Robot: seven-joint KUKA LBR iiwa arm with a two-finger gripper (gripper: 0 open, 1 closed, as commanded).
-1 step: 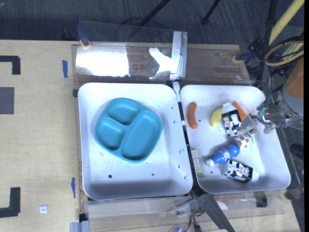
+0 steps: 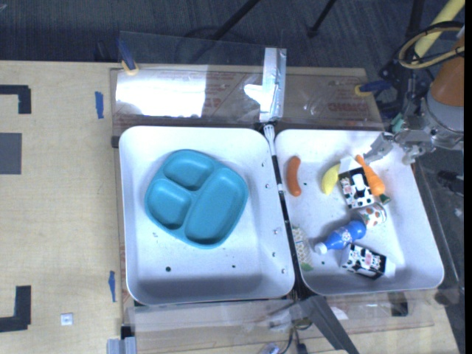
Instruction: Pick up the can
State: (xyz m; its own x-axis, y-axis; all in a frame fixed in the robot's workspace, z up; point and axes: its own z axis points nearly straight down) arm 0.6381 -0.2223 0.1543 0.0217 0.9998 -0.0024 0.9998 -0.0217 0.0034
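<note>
Right bin [image 2: 424,231], upper area: you've got the can [image 2: 355,186] lying on its side, cow-print label (black/white), wedged between a yellow banana [image 2: 330,178] on its left and an orange carrot [image 2: 373,175] on its right, touching or nearly touching both. Gripper [image 2: 385,144] hangs at the bin's upper right corner, just above the carrot tip; fingers too blurred to read, so can't tell its state. Nothing seen between them.

Handling, as judgement: can looks rigid, smooth-walled, prob. light if a toy. On its side it will roll, and the label looks slick. Take it across the round body at mid-length, fingers straddling the long axis. Neighbours crowd both flanks, so finger clearance is tight; expect to nudge banana or carrot.

Other items in the same bin: red-orange sausage [image 2: 293,175] near the divider, blue bottle-like toy [image 2: 342,238] lower centre, small spotted ball-like thing [image 2: 374,214] just below the can, and a second cow-print carton-like item [image 2: 366,261] near the bottom. Don't confuse it w/ the target.

Left bin [image 2: 133,271] holds a blue divided plate [image 2: 196,196]. Bins are shallow, white, glossy; objs will slide. Bench is pale wood w/ black and blue tape marks; clear panel behind the bins, dark floor w/ tripod legs beyond.
</note>
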